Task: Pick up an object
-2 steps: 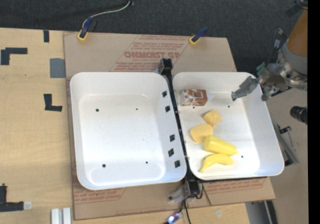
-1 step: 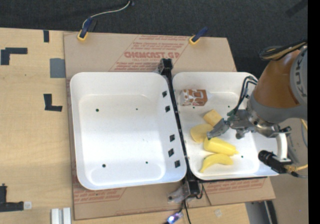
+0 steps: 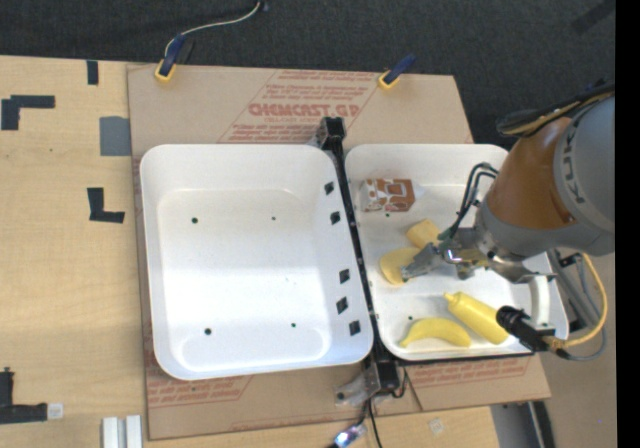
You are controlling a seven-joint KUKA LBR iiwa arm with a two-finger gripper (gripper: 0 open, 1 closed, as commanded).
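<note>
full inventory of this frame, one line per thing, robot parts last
left bin: 1, white, left half of the cardboard sheet
right bin: 1, white, right half, holds all the loose objects
snack packet: 1, brown and white, far left part of right bin
yellow block: 1, yellow, middle of right bin
yellow wedge: 1, yellow, right bin, at the end effector tip
banana: 1, yellow, near edge of right bin
mustard bottle: 1, yellow, right bin, just right of banana
cardboard sheet: 1, brown with red print, under both bins
clamps: 2, blue and yellow, far corners of the sheet
arm: 1, grey with orange band, over right bin
end effector: 1, dark metal, low in right bin beside the wedge
</note>
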